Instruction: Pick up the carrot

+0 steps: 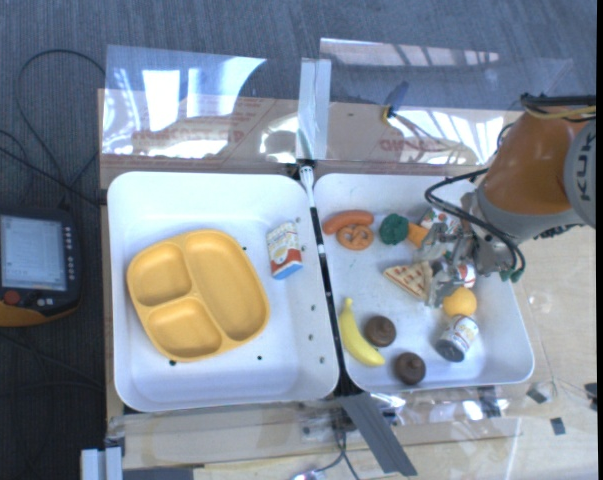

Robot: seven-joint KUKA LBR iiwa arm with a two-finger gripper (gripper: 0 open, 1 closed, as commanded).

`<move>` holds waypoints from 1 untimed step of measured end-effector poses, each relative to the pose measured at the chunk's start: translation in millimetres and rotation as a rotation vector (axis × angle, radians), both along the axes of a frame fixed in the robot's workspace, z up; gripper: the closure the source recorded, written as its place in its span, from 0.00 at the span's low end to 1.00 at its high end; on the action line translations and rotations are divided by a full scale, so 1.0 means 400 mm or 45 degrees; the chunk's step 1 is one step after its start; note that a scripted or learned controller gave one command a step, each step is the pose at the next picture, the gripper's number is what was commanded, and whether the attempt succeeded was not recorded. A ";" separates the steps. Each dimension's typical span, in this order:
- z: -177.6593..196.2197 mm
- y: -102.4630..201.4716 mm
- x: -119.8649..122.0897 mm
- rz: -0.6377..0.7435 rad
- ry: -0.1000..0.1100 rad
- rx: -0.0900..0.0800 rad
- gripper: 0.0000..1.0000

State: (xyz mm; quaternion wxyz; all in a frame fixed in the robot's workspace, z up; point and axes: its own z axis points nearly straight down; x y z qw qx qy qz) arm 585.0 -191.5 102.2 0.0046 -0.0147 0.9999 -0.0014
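My pincer [447,251] hangs low in the right bin [511,363]; whether it is open or closed, I cannot tell. The yellow tray [196,293] lies well to its left. The carrot [418,234], orange, sits just left of my pincer, beside the broccoli [394,229].

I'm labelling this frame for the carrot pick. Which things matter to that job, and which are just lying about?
Belongs to the job:
carrot, right bin, beside the tool
tool

Lying about:
broccoli
sausage
pizza slice
banana
two chocolate doughnuts
can
yellow divided plate, left bin
small carton
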 end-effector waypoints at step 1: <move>-0.031 0.065 0.132 -0.107 -0.005 0.001 1.00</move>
